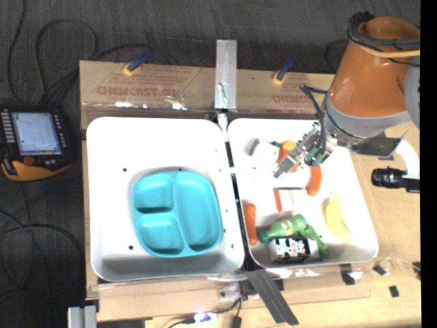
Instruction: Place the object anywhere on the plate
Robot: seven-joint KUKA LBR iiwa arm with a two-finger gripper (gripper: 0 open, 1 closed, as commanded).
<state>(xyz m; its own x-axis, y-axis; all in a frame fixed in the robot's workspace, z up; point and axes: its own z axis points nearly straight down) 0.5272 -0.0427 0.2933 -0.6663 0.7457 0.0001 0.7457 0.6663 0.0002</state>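
Note:
A teal plate (177, 212) with three compartments lies in the left white bin (109, 149). My gripper (292, 160) hangs over the upper middle of the right bin (365, 203), well to the right of the plate. A small orange piece (287, 147) shows right at the gripper's tip; whether it is held is unclear. Below the gripper lie an orange sausage-shaped piece (315, 180) and a white card with an orange edge (289, 198).
The right bin also holds a green bottle (292, 227), a dark can (292, 249), a yellow banana (336, 217), an orange carrot (250, 223) by the left wall and a small grey piece (252, 145). A metal divider (226, 74) stands between the bins at the back.

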